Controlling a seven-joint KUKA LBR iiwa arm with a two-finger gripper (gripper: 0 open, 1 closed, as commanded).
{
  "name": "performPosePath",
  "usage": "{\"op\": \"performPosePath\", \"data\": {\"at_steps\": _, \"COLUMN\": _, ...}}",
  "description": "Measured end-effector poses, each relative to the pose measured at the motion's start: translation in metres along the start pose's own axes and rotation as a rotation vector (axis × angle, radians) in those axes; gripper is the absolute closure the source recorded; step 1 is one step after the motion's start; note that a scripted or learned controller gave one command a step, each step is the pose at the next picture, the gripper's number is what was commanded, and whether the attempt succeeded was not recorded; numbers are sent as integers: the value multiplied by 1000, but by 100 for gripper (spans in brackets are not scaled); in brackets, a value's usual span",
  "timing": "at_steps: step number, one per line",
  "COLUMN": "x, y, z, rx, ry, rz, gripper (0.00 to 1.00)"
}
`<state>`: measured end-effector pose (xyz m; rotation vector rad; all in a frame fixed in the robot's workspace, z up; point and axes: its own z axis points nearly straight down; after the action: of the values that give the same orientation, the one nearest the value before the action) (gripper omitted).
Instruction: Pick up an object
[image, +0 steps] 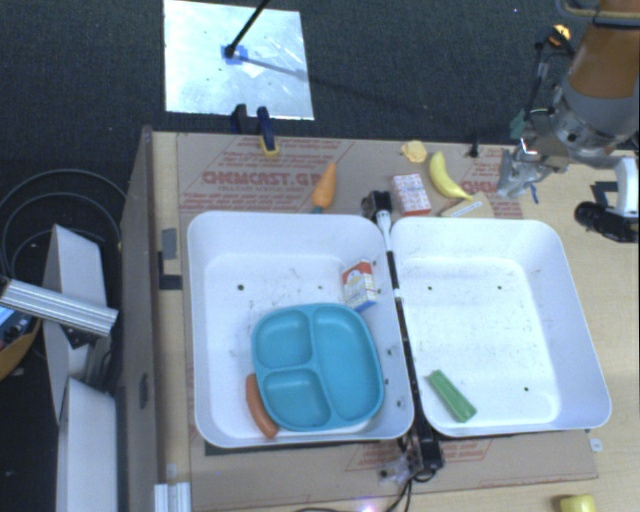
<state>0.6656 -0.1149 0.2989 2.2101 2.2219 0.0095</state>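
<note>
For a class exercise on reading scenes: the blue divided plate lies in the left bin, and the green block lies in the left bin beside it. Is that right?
Not quite. The blue divided plate does lie in the left bin, but the green block lies in the right bin, near its front left corner. The camera view shows this.

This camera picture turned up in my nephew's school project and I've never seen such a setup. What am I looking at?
One camera looks down at a slant on a bench. The grey and orange thing at top right is a robot arm; its claw hangs behind the bins, near a banana, with nothing seen in it. The left bin holds a blue divided plate, a small carton and an orange sausage-like toy. The right bin holds a green stick.
</note>
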Motion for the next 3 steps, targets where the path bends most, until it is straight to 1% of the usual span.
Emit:
{"op": "performPosePath", "data": {"at_steps": 1, "x": 1, "y": -13, "z": 34, "rx": 10, "ry": 0, "rz": 4, "gripper": 100}}
{"op": "performPosePath", "data": {"at_steps": 2, "x": -72, "y": -26, "z": 31, "rx": 6, "ry": -3, "rz": 10, "gripper": 100}}
{"op": "performPosePath", "data": {"at_steps": 3, "x": -91, "y": -52, "z": -51, "rx": -1, "ry": -3, "rz": 6, "gripper": 100}}
